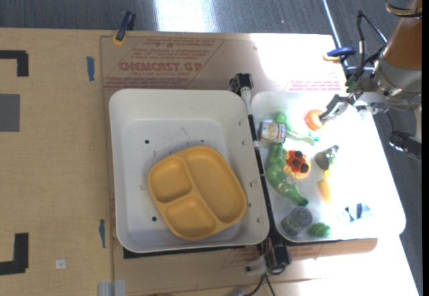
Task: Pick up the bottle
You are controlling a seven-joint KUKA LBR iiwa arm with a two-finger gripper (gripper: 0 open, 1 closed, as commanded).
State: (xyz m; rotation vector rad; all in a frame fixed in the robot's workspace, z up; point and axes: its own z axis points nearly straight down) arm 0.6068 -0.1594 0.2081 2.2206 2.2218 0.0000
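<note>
A green bottle lies on its side in the right bin, close to that bin's left wall, with its neck pointing toward the front. My gripper hangs over the back of the right bin, beside an orange toy. It is up and to the right of the bottle, well apart from it. Nothing shows between its fingers.
A small labelled container with a green end lies just behind the bottle, and a red and yellow toy touches its right side. Also in the right bin are a dark piece, a grey round lid and a blue item. The left bin holds a yellow divided plate.
</note>
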